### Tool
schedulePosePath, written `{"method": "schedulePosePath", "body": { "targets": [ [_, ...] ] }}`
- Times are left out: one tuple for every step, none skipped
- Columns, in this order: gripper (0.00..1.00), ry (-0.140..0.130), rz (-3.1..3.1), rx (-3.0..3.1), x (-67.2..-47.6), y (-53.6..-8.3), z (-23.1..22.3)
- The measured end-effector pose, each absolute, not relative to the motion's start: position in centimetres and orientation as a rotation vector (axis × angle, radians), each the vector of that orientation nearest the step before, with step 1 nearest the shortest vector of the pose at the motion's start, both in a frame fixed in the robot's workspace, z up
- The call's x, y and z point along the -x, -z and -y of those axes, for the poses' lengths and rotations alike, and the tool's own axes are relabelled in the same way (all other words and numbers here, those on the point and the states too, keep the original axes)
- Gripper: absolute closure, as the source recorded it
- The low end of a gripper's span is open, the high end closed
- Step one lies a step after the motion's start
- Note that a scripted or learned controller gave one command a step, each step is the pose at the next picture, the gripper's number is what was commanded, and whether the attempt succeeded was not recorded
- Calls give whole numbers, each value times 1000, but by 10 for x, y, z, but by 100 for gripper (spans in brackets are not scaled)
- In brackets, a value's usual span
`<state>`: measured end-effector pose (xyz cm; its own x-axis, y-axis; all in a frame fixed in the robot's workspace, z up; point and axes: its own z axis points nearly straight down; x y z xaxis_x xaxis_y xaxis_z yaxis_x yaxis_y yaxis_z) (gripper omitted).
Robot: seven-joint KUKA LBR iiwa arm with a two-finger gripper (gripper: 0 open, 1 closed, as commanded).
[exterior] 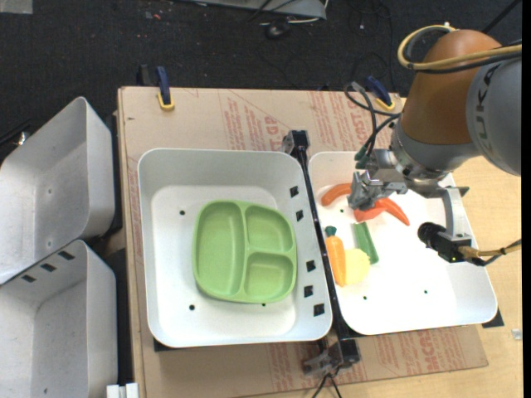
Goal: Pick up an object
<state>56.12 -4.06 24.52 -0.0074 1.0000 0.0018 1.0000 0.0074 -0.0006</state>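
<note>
Nearest in the right bin (465,305) lies a yellow piece (355,267), while farther off the gripper (366,196), whose state I cannot tell, hangs over the orange pepper (388,211), probably light, smooth plastic, best held across its middle.

I see two bins side by side on the bench (224,106). The left bin (158,247) holds a divided plate (245,251), lying flat near its middle. The right bin (448,305) holds the remaining items, grouped in its left half. A carrot (335,258) lies along the left wall, touching a block (355,267) on its right. A stick (365,242) lies just behind the block. Behind these lie two peppers: one (334,194) near the left wall, the other (387,212) to its right. The gripper (365,196) sits between and over the two peppers; I cannot tell whether it touches either.
</note>
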Motion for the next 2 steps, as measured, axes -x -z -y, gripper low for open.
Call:
{"method": "schedulePosePath", "body": {
  "targets": [
    [100,-1,2228,2211,-549,-238,-21],
    [100,-2,2227,2212,-534,-225,-69]
  ]
}}
